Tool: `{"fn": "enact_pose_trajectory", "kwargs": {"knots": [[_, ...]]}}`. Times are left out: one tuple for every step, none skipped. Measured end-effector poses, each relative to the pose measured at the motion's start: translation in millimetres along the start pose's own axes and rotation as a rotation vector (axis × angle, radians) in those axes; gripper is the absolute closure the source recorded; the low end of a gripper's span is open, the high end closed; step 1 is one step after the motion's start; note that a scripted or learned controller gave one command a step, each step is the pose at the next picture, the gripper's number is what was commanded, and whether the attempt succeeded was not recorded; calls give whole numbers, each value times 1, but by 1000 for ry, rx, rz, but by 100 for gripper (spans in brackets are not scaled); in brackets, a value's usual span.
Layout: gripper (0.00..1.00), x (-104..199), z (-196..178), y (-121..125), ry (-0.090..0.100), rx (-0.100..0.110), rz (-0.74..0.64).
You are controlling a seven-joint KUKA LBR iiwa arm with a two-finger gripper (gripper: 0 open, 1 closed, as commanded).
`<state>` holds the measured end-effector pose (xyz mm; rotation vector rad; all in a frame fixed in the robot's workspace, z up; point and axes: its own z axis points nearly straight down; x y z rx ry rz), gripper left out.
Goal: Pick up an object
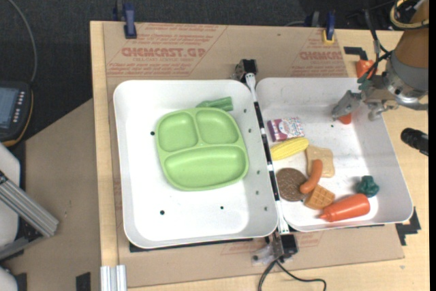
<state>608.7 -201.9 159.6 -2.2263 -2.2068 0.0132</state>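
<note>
The fingers [359, 105] hang spread and released over the far right of the right bin [381, 167], grasping nothing, with a small red piece [345, 118] just beside them. The food toys lie well apart, toward the near side: corn [288, 147], sausage [311, 179], carrot [347, 208] and cookie [291, 183] crowded together, so a descent there could nudge neighbours or close on two at once. The arm [409, 65] reaches in from the right edge of the desk [204, 44], wrist angled downward.
</note>
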Motion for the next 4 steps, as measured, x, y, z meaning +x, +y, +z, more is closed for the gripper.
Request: {"fn": "enact_pose_trajectory", "kwargs": {"knots": [[0,-13,79,34,8,-11,-11],[100,-14,63,34,1,-15,-12],[100,59,12,42,0,-18,-16],[100,149,-59,35,3,-21,-19]]}}
